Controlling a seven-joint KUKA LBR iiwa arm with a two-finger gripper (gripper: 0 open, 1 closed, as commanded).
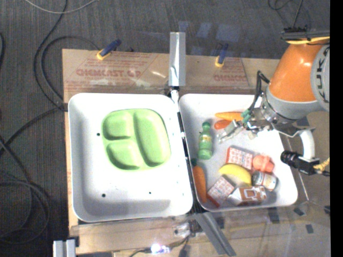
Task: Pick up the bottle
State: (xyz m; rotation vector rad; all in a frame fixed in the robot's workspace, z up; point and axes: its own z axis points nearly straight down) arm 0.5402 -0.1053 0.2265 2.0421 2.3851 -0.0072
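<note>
claw (231, 131) first: it sits low over the far part of the right bin (289, 197), at the end of the grey arm (300, 79) with its orange band, which comes in from the right. whether it is spread or closed i cannot tell, and nothing is seen held in it.

2 white bins lie side by side on the bench. the left bin (86, 197) holds a green tray (136, 138) with 3 compartments, lying near its middle.

in the right bin, the bottle (204, 141), green with a yellow cap, lies on the bin's left side, just left of the claw and apart from it. a carrot (200, 182) lies along the near left wall. a banana (236, 172) sits near the middle, with a red-and-white box (239, 156) just beyond it. a second carrot (229, 114) lies at the far wall. a can (268, 182) lies at the near right.
</note>
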